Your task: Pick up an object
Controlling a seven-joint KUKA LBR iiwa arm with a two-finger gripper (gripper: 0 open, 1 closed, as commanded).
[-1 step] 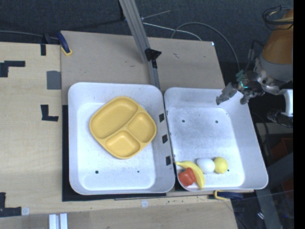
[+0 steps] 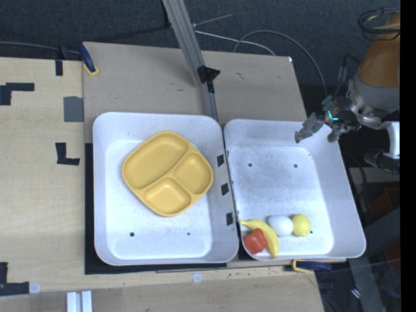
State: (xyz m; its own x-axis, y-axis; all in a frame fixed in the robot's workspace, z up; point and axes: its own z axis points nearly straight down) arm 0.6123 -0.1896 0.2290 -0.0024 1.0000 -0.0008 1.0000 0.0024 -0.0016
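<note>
Several small items lie bunched at the near edge of the right bin [image 2: 325, 174]: a yellow banana [image 2: 264, 230], a red piece [image 2: 255, 241], a white egg [image 2: 281, 225] and a yellow lemon [image 2: 300, 225]. My gripper [image 2: 320, 134] hangs over the bin's far right corner, well away from them. It is open, its two dark fingers spread with nothing between them.
The left bin [image 2: 110, 194] holds a yellow divided plate [image 2: 168, 173]. A grey metal bar [image 2: 188, 44] slants down from the top to the gap between the bins. The arm's orange band [image 2: 380, 60] is at the right edge.
</note>
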